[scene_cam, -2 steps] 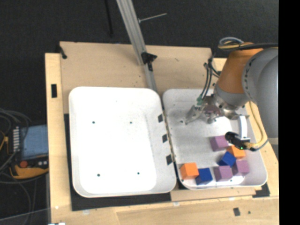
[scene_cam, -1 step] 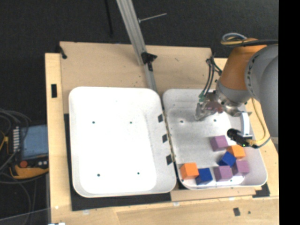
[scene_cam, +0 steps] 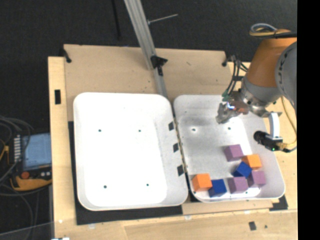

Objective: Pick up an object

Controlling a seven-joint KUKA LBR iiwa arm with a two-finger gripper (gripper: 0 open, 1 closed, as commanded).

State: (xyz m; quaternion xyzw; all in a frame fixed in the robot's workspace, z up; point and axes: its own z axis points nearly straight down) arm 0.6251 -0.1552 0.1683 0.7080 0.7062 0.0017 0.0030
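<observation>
I'm seeing the left bin (scene_cam: 122,149) lying well left of the hand (scene_cam: 223,113). The hand is hovering over the right bin (scene_cam: 200,119); I cannot tell its opening. The blocks are sitting below it: orange (scene_cam: 202,181), blue (scene_cam: 218,187), purple (scene_cam: 233,151), squarish, no clear long axis.

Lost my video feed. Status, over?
Gripper above right bin, far end. Blocks clustered at the near end, none held. Nothing between.

Light wooden bench (scene_cam: 130,69), two flat white bins side by side on it, left bin (scene_cam: 122,149), right bin (scene_cam: 200,134), black mat (scene_cam: 130,214) peeking out underneath
</observation>
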